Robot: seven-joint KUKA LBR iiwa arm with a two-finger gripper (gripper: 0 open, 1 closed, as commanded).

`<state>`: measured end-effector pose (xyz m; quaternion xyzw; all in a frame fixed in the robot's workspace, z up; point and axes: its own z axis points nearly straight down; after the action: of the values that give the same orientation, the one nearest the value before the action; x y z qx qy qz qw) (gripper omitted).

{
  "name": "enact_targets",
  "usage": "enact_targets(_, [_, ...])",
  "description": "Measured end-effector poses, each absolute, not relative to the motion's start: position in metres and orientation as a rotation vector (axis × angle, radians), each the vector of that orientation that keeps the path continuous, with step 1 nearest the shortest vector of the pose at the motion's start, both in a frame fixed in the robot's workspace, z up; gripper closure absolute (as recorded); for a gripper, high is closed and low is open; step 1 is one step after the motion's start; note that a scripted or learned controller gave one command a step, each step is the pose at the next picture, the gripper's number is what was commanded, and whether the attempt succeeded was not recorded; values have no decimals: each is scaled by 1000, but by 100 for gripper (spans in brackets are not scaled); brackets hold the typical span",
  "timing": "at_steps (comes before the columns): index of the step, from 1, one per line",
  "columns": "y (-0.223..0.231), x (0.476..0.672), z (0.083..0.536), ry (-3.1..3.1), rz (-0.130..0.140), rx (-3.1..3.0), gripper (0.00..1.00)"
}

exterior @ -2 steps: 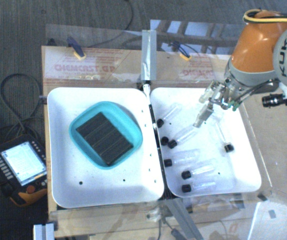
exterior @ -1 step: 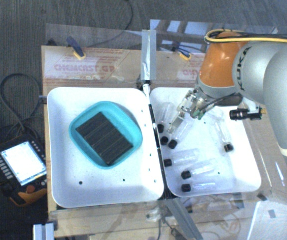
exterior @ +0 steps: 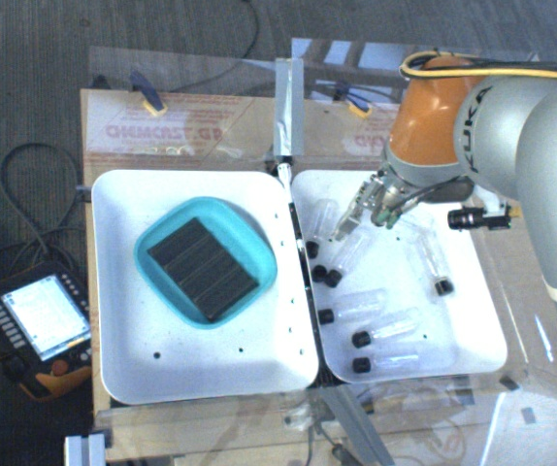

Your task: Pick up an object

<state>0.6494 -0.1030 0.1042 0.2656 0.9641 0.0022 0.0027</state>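
Several clear plastic vials with black caps lie scattered in the right bin (exterior: 487,343). One capped vial (exterior: 380,333) lies near the front, another vial (exterior: 434,265) toward the right, and a pair of caps (exterior: 326,276) sits by the left wall. My gripper (exterior: 356,216) hangs low over the back left part of this bin, pointing down and left, just above a clear vial (exterior: 348,250). Its tips blend with the transparent tubes beneath them. In the left bin (exterior: 123,357) rests a teal dish (exterior: 157,236) holding a black ridged block (exterior: 204,269).
The grey arm with its orange band (exterior: 434,115) covers the back right of the right bin. A ridge (exterior: 303,289) divides the two bins. A cardboard sheet (exterior: 181,129) lies behind them, and a handheld pendant (exterior: 36,323) sits on the floor at left.
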Motion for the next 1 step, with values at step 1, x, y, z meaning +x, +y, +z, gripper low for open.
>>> enact_targets(1, [-105,662,92,3006,9,872,100])
